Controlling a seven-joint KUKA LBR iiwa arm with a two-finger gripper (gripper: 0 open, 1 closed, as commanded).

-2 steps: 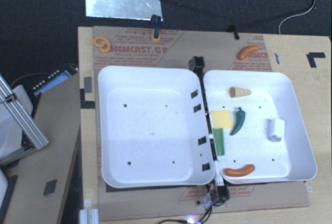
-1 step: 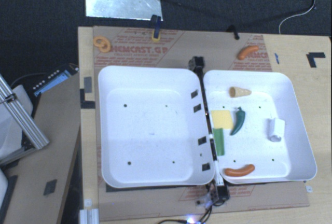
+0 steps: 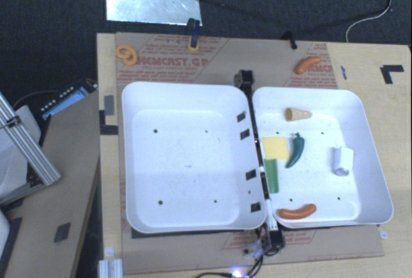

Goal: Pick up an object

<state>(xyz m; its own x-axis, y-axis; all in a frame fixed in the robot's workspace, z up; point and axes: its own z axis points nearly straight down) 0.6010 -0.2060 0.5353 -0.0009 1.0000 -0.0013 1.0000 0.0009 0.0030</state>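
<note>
The right bin (image 3: 370, 141) holds the toys. A little cone (image 3: 298, 114) lies by the far wall. A yellow block (image 3: 276, 148) touches a green pepper (image 3: 295, 150). A green stick (image 3: 271, 175) sits just under the block. A white cup (image 3: 342, 161) lies apart, and an orange sausage (image 3: 296, 211) lies by the near wall. The left bin (image 3: 187, 154) is beside it.

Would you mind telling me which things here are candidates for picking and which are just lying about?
For the job, in the right bin:
cone
yellow block
green pepper
green stick
white cup
sausage

Lying about, on the board:
pretzel
second sausage
clamp
</note>
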